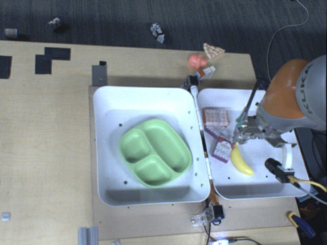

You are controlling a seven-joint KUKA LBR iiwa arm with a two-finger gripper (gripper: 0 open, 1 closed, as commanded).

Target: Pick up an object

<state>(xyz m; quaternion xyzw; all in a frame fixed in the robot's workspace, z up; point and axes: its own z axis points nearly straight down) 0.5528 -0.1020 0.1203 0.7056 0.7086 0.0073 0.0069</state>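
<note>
Your hand [240, 132] hovers above the banana [241, 161] in the right bin [255, 188], grip state indiscernible; next, descend and close.

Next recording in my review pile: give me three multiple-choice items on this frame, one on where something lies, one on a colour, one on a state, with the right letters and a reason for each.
1. Where does the green divided plastic tray lie?
A. in the left white bin
B. in the right white bin
C. on the wooden bench outside both bins

2. What colour is the curved fruit-shaped toy in the right bin?
A. red
B. yellow
C. blue

3. How does the green tray sit?
A. upside down
B. standing on its edge
C. flat, with its compartments facing up

Answers:
1. A, the tray rests in the middle of the left bin.
2. B, the banana-shaped toy is plainly yellow, just below the hand.
3. C, three hollow compartments face the camera.
</note>
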